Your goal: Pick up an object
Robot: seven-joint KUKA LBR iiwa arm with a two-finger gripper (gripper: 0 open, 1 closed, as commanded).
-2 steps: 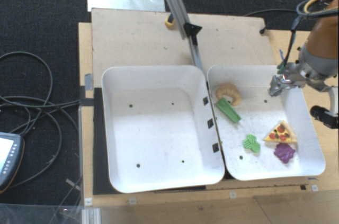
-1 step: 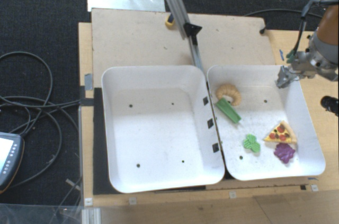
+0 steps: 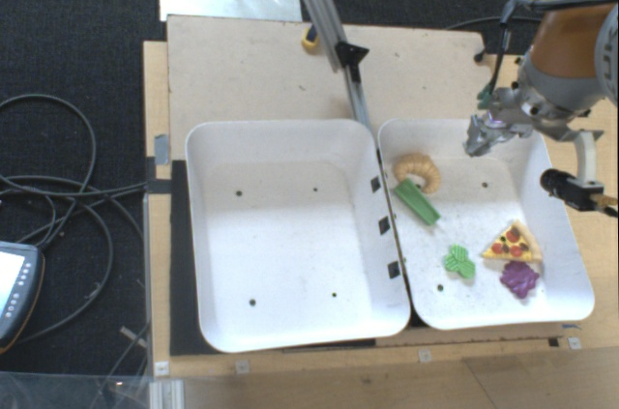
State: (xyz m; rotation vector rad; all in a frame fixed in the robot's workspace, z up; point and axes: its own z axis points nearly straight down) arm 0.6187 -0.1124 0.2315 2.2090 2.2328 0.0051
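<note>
The right bin (image 3: 566, 228) holds a tan ring-shaped pastry (image 3: 418, 171) near its far left corner, with a green block (image 3: 417, 202) lying just in front of it. Nearer the front sit a small green leafy toy (image 3: 459, 261), a pizza slice (image 3: 513, 245) and a purple toy (image 3: 520, 278). My gripper (image 3: 480, 139) hangs over the far edge of the right bin, to the right of the pastry and apart from every object. Nothing shows between its fingers.
The left bin (image 3: 213, 204) stands beside the right one, their walls meeting at black clips (image 3: 384, 225). A slanted metal pole (image 3: 324, 1) crosses the back of the bench. Cables and a pendant (image 3: 14, 286) lie on the floor at left.
</note>
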